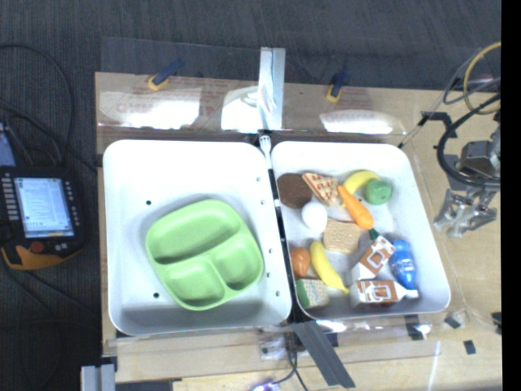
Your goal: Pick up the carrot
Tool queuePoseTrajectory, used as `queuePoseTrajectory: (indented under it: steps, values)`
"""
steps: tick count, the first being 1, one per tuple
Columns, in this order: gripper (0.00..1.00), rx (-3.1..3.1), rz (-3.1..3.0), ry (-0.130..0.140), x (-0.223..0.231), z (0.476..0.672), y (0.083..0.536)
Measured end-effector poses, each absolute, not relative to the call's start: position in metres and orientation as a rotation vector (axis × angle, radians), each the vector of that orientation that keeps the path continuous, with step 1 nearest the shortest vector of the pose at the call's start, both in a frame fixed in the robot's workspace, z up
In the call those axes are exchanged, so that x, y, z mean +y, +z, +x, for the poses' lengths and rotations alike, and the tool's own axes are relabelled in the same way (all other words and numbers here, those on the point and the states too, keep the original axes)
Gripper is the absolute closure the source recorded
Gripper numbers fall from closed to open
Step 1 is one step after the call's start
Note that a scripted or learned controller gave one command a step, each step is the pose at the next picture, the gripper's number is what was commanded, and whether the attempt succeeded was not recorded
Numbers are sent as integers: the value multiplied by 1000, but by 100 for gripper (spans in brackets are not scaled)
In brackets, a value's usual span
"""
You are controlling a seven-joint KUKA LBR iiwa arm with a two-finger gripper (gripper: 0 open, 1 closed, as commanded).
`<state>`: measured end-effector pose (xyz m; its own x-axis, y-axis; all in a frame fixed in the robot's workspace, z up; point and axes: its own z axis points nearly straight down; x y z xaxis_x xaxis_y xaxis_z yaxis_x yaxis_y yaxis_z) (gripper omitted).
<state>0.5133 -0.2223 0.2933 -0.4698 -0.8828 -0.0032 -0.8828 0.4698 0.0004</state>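
Note:
The orange carrot (356, 206) lies at a slant in the upper middle of the right bin (423, 218), among other toy food. Its upper end rests by a yellow banana (358, 180) and a green round fruit (377, 191); its lower end points toward a small carton (376, 257). My gripper (466, 213) hangs outside the right bin, over the wooden bench to the right of the bin's rim, well apart from the carrot and holding nothing I can see.
The right bin also holds a white egg (314, 216), a bread slice (340, 236), a second banana (327, 267), a blue bottle (403, 265) and a waffle wedge (321, 187). A green divided plate (203, 253) sits in the left bin (130, 177). Cables loop at the far right.

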Motion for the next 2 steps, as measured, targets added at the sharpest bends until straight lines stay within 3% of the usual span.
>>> queuePoseTrajectory:
  steps: [2]
  values:
    - [100,2689,-1607,6,-221,516,312]
